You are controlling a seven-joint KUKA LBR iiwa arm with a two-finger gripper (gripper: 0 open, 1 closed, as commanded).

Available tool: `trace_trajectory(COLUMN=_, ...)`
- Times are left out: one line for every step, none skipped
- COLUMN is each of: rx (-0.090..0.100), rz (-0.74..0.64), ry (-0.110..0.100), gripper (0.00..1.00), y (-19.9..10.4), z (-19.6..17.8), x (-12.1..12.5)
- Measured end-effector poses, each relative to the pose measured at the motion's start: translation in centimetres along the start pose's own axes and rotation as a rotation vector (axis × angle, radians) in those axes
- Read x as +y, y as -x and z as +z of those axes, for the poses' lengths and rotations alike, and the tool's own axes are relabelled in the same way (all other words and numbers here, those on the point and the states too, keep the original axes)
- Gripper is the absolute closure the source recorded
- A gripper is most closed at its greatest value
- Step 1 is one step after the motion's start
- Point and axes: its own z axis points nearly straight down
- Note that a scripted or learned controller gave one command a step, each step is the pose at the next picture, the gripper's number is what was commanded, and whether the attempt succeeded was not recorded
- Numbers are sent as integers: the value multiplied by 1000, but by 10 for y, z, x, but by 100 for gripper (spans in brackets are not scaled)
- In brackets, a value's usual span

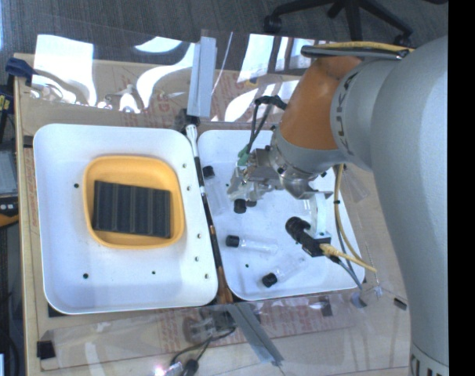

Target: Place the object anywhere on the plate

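Note:
A yellow plate (132,174) with a dark ribbed centre lies in the left white bin (65,272). Several small clear tubes with black caps lie in the right bin (343,280): one (239,205) just below the gripper, one (248,244) at the middle, one (278,274) near the front. My gripper (249,182) hangs low over the upper left part of the right bin, close above the first tube. Whether anything sits in the gripper is hidden by the wrist.
A small black piece (207,171) lies by the right bin's left wall. A black fitting with a yellow cable (304,237) hangs from the arm over the right bin. The raised rims (204,210) of both bins meet between gripper and plate.

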Motion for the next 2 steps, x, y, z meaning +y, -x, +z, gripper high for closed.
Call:
trace_trajectory(rx=-1, rz=-217, ry=3, gripper=100, y=-43, z=-1, x=24)
trace_trajectory(rx=0, rz=-385, ry=-3, gripper=100, y=-87, z=-6, x=8)
